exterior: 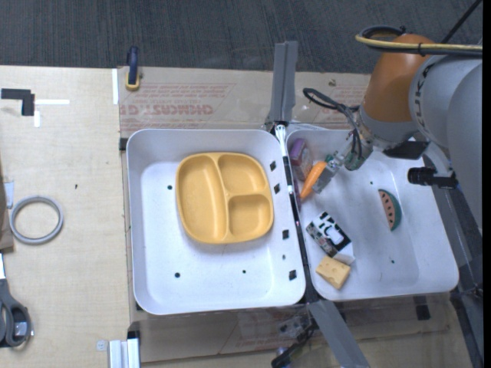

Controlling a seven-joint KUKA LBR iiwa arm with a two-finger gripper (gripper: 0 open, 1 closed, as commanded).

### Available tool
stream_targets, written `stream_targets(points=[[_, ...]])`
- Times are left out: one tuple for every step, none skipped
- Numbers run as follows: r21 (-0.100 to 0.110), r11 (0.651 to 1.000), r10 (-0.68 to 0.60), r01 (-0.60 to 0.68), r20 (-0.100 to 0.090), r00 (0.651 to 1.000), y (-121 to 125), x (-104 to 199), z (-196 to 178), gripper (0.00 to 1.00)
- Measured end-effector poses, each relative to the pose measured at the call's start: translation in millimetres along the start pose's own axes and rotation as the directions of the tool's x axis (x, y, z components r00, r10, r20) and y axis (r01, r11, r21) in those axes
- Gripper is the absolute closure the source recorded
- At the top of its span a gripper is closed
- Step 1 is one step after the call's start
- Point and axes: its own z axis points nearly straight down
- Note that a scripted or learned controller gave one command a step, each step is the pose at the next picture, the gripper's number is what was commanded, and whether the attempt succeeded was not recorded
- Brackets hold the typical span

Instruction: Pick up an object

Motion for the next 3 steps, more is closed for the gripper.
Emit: stream_targets(points=[[-0.002,1.0,-0.002,0.002,0.015,1.0,0,-4,-12,1.0],[-0.002,1.0,-0.003,0.003,0.015,1.0,0,-3,-11,0.0],[-0.011,0.999,0.046,-0.046,0.01,0.999,7,12,-90,0.0]])
